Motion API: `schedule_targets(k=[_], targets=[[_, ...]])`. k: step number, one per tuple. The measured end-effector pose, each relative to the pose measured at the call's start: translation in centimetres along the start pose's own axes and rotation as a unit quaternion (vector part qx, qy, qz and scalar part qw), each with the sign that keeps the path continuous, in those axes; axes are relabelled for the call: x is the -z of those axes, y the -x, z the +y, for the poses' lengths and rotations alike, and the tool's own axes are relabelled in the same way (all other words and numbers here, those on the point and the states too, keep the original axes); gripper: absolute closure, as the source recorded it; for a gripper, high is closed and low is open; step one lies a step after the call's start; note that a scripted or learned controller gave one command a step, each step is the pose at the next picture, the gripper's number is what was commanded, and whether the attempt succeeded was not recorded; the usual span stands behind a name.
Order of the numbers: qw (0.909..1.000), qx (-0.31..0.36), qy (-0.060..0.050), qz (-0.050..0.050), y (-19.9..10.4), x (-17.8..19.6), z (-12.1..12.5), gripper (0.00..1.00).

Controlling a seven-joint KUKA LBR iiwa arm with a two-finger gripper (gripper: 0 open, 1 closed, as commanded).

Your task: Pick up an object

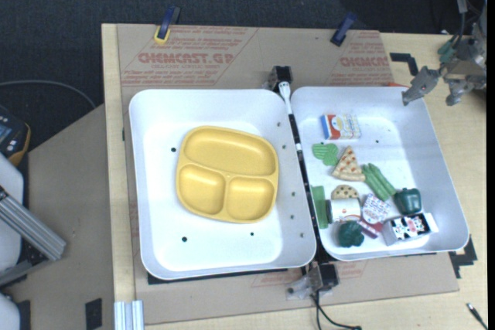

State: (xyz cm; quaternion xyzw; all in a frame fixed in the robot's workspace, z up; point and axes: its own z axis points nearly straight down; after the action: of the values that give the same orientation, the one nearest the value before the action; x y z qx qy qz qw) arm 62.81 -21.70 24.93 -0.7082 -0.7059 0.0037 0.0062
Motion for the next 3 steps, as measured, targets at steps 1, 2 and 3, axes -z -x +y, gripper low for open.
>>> schedule_targets(k=[1, 2, 3], targets=[[1.0, 0.002, 0.007, -0.002, -0.1, 0.9, 0.2, 0.0], [1.0, 0.002, 0.004, -0.001, 0.4, -5.0, 1.0, 0.0], [1.0, 0.002, 0.004, -0.001, -0.4, -10.4, 0.3, 0.0]])
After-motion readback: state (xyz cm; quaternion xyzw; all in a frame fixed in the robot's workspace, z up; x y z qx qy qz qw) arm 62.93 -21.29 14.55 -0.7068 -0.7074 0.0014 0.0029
